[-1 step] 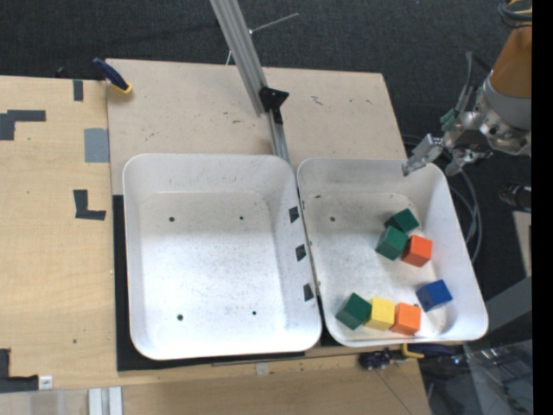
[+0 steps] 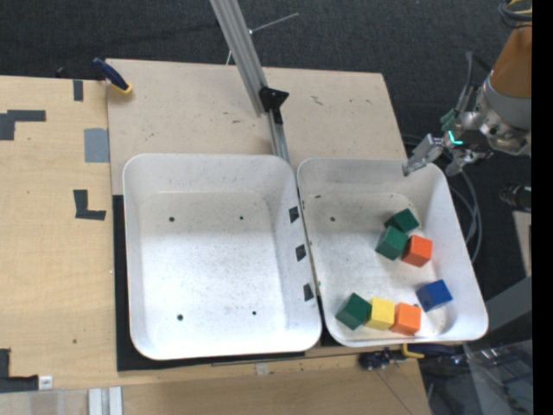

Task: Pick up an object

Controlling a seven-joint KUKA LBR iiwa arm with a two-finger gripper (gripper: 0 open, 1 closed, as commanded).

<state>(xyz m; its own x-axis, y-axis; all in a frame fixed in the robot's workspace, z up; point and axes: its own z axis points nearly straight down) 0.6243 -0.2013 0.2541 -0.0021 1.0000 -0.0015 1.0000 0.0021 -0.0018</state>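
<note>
The right bin (image 2: 346,180) holds several small blocks. Two green blocks (image 2: 396,233) sit by an orange block (image 2: 418,250) near its right wall. A blue block (image 2: 434,294) lies lower right. Along the front wall stand a green block (image 2: 353,310), a yellow block (image 2: 381,313) and another orange block (image 2: 406,317) in a row. My gripper (image 2: 425,156) hangs over the bin's far right corner, above and apart from all the blocks, with nothing seen between its fingers.
The left bin (image 2: 207,180) stands beside the right one. A slanted metal bar (image 2: 246,50) runs from the top down to the divide between the bins. A blue and yellow clamp (image 2: 112,76) lies at the bench's far left. Cables hang at the right.
</note>
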